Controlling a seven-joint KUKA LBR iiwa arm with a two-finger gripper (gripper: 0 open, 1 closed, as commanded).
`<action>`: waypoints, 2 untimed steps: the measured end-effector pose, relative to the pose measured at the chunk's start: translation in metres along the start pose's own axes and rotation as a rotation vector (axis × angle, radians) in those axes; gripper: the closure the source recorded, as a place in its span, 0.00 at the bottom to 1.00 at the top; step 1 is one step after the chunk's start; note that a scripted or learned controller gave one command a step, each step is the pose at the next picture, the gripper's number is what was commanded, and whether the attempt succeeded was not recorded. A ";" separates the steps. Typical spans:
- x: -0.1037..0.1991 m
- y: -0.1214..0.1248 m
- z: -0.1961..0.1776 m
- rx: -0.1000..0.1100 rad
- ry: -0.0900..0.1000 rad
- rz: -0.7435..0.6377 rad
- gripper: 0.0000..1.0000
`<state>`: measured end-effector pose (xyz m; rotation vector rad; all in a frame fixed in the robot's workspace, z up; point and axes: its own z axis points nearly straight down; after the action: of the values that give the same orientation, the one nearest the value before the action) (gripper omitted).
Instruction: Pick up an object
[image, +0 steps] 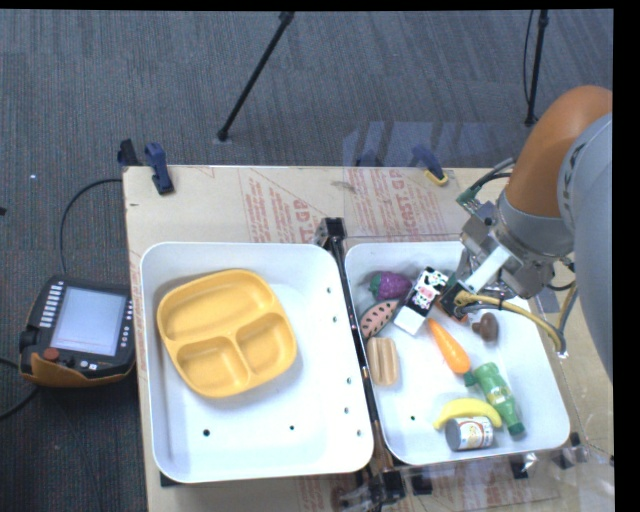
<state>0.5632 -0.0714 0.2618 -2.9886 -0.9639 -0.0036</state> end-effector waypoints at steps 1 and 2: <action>0.000 -0.003 -0.005 0.010 -0.010 -0.008 1.00; 0.002 -0.005 -0.012 0.017 -0.016 -0.018 1.00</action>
<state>0.5620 -0.0661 0.2739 -2.9693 -0.9881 0.0285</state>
